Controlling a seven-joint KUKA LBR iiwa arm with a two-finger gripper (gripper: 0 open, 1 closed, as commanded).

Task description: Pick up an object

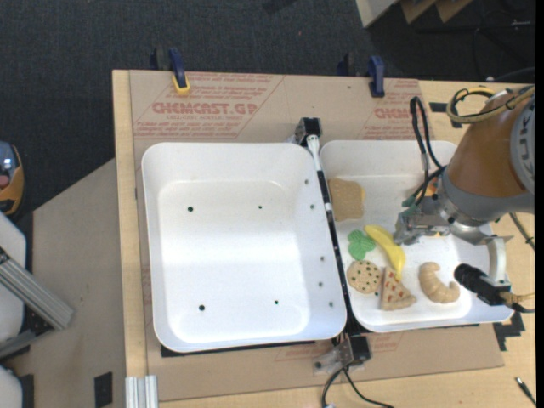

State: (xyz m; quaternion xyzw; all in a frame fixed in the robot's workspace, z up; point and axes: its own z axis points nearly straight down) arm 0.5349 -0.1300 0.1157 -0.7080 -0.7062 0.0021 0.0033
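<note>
Toy food pieces lie clustered in the lower half of the right-hand shallow white plastic bin [374,155], and any of them could be your target. Nearest the arm you have a tan, curved croissant-shaped piece [439,283] with a smooth moulded look. To its left sits a triangular pizza-slice piece [394,293], orange-brown with darker dots, touching a round beige cookie with dark chips [364,275]. Above these a long, curved yellow banana [386,246] rests just beside a small green leafy-shaped piece [360,244]. Further up, against the bin's left wall, lies a flat, square tan slice like toast [346,199].

Your grey arm with its orange band [489,155] reaches in from the right, and the gripper [414,225] hangs over the bin just right of the banana. You cannot tell from this angle whether its pincer is apart or together, and nothing is visibly held.

Beside it, the larger left-hand white bin [170,253] has rounded corners and four small dark dots on its floor. Both bins rest on a pale brown board printed with red lettering [212,100], fixed at the far edge by a blue and yellow clamp [178,70] and a blue clamp [376,76]. Dark grey carpet [85,24] surrounds the bench.
</note>
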